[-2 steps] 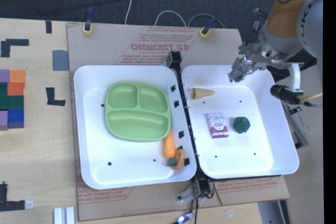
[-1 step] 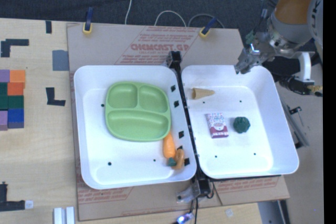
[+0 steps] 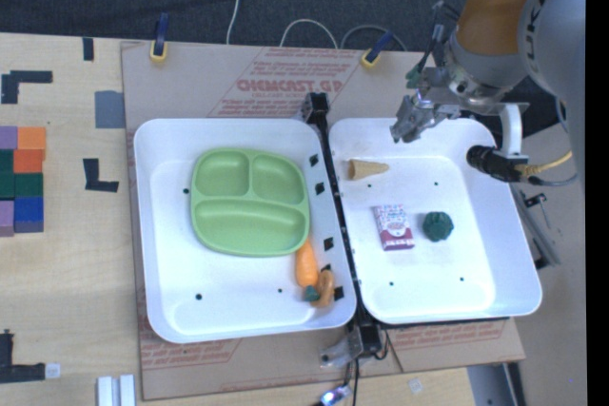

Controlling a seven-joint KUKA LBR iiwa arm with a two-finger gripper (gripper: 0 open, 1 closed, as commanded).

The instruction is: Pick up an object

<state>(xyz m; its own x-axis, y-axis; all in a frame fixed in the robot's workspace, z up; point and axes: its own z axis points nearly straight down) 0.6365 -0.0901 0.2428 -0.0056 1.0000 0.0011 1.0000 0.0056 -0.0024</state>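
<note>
Hand (image 3: 411,130) hovers at right bin's (image 3: 495,295) 12 o'clock, finger state unclear. Cone (image 3: 366,169) just at its 7 o'clock. Risk: cone rolls aside if descent lands off-centre.

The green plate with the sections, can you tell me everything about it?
The green plate is a light green divided tray with rounded corners that looks like plastic. It has three compartments: two smaller ones at the far side and one long one nearer the camera. It lies flat, right way up, in the left white bin. An orange carrot toy sits right against its near right corner.
</note>
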